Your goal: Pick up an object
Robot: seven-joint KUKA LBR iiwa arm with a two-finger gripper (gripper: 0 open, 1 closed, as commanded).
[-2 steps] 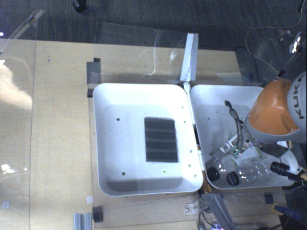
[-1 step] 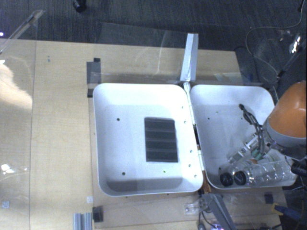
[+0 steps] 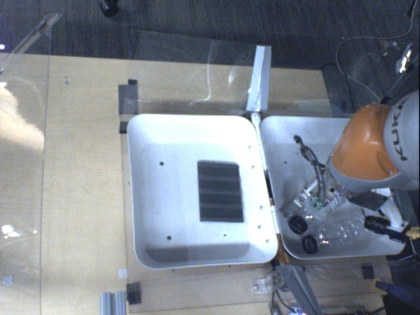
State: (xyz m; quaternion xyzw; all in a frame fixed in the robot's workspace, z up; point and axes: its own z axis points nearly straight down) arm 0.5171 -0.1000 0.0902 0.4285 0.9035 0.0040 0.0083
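Observation:
A dark ribbed rectangular pad [image 3: 220, 190] lies flat in the middle of the left bin [image 3: 147, 176]. My gripper [image 3: 315, 201] reaches down into the right bin [image 3: 282, 143] below the orange band [image 3: 364, 146], low over the bin floor. Two small black round pieces [image 3: 297, 224] [image 3: 310, 243] lie just in front of it near the bin's front left corner. A clear plastic item [image 3: 341, 228] lies beside them, to the right. Nothing can be made out held in the gripper.
A thin black cable [image 3: 307, 153] loops from the wrist across the right bin. A clear upright divider [image 3: 259, 77] stands behind the seam between the bins. Wooden bench top [image 3: 65, 176] stretches to the left.

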